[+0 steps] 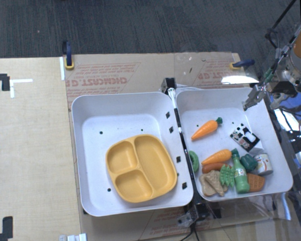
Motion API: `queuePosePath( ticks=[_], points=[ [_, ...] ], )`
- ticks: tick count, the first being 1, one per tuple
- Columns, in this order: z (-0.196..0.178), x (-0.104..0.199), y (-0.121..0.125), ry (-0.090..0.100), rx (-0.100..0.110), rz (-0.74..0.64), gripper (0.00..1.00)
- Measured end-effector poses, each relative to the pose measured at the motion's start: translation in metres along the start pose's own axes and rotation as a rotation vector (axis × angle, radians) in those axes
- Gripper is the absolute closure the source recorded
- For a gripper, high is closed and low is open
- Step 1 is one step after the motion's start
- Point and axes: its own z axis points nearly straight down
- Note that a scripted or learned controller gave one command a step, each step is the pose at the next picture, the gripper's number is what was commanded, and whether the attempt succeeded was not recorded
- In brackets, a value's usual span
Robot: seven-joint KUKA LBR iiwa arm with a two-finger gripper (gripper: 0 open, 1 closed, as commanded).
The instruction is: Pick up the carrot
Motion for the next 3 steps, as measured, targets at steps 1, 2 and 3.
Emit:
queuePosePath(
  ticks=[1,2,3],
  points=[
    [0.143,0.047,0.031,0.002,0.004,0.080,0.00],
    [0.185,0.070,0.001,0.001,0.000,0.118,0.00],
    [0.185,0.045,-0.016,0.002,0.000,0.303,0.00]
  ],
)
